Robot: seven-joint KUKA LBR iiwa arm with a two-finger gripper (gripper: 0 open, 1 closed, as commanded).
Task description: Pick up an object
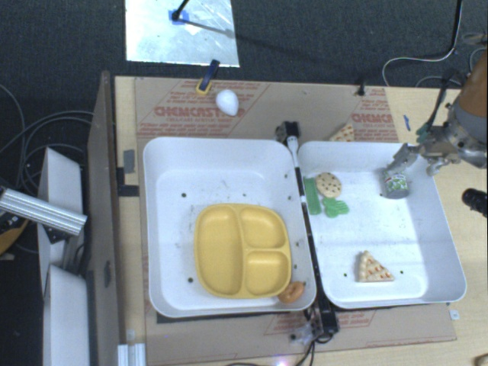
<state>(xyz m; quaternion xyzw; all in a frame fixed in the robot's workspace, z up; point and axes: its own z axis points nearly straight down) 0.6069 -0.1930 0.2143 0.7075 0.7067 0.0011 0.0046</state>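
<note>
The gripper (398, 175) hangs over the far end of the right bin (438, 227), its jaws closed around a small grey-green speckled object (396, 183). Nearer the divider from that object lie a round cookie (329, 183) and a green toy piece (333, 207). A pizza slice (373, 268) rests toward the bin's near end. The left bin (171, 181) carries a yellow divided plate (242, 248).
</note>
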